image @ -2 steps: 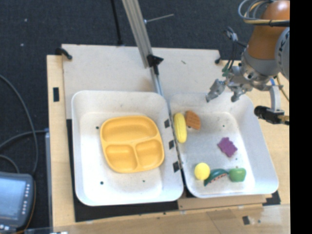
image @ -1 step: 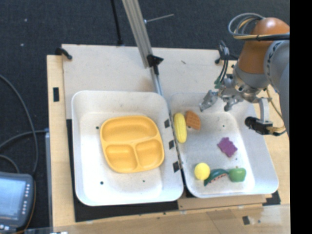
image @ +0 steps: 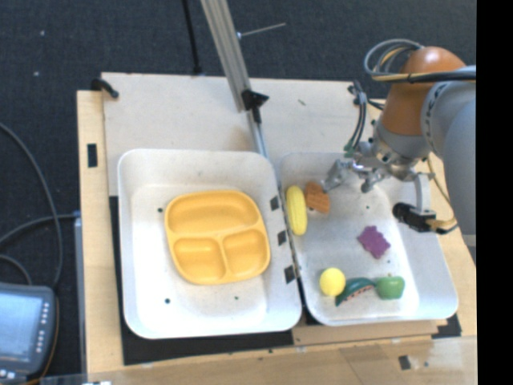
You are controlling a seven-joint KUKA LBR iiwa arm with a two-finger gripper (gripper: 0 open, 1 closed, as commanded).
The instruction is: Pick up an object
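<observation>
My gripper [image: 349, 180] hangs over the far part of the right bin [image: 425, 255], its fingers spread open with nothing between them. Just to its left lies a brown-orange object [image: 317, 199], touching a yellow corn cob [image: 296, 209] by the bin's left wall. A purple piece [image: 373, 241] rests in the middle of the bin. Along the near side are a yellow lemon [image: 332, 281], a dark green item [image: 357, 290] and a green pepper [image: 390, 287].
The left bin [image: 144, 311] holds a yellow divided plate [image: 216, 236]. A slanted metal post [image: 228, 42] rises behind the bins, its foot near the gap between them. The grey arm with its orange band [image: 417, 95] enters from the right.
</observation>
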